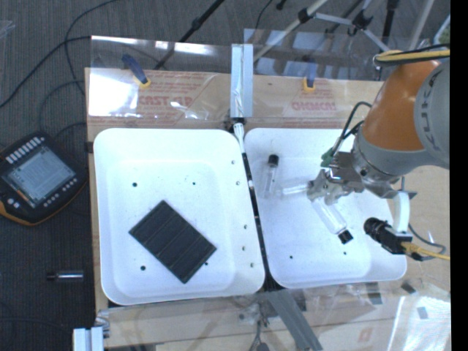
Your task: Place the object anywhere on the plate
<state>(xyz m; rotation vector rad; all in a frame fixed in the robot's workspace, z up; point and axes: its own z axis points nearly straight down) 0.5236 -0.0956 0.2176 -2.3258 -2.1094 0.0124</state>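
The plate [172, 240] is a dark, ribbed rectangle lying flat and turned diagonally in the left bin [117, 159]. The right bin [307, 269] holds three clear tubes. One with a black cap [272, 172] lies near the bin's left wall. A second [292, 190] lies crosswise beside it. A third [334, 222], with a black end, lies slanted in the middle. My gripper [327, 187] hangs low over the right bin, just above the near ends of the second and third tubes. The wrist hides what lies right under it.
A teach pendant [36, 178] lies on the floor left of the bins. Blue clamps [136, 69] and clear sheeting line the back edge. A black connector with a yellow cable [382, 233] hangs off the arm over the right bin's right side.
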